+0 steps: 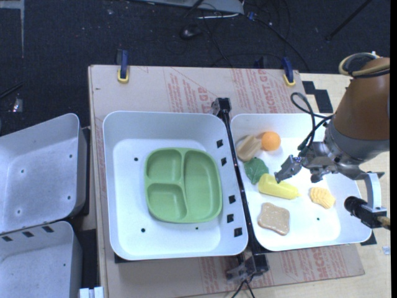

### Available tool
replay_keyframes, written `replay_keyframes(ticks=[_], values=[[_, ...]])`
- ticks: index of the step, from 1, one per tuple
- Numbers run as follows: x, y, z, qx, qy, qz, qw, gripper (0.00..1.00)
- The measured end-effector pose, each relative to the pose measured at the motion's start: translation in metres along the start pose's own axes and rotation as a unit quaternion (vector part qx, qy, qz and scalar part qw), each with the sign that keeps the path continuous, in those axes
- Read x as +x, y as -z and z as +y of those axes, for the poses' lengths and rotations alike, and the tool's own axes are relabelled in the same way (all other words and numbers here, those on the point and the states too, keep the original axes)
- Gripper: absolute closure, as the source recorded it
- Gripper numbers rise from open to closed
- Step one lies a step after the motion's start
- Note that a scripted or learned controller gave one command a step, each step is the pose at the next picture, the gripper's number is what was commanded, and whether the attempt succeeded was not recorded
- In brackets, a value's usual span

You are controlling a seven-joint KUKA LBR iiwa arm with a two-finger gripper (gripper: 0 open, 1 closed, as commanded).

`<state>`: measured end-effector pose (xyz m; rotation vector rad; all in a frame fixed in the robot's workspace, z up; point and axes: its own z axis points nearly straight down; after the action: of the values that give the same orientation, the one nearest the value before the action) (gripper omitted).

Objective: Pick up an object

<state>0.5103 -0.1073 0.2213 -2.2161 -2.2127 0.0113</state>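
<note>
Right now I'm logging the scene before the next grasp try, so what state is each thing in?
green tray: flat in the left bin, its compartments bare
orange: loose in the right bin
corn cob: lying on its side
toast slice: lying flat
gripper: above the corn cob, holding nothing visible

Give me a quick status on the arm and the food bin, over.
Gripper low over the right bin, just above the corn. Nothing seen between its fingers. Orange, bread and broccoli crowd close by.
</note>
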Motion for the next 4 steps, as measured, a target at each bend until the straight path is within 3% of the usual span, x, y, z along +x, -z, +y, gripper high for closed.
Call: replay_keyframes(ticks=[1, 4], values=[[0.0, 0.005, 0.002, -0.006, 0.001, -0.001, 1.0, 0.0], [0.002, -0.132, -0.002, -0.003, 0.0, 0.0, 1.0, 0.0]])
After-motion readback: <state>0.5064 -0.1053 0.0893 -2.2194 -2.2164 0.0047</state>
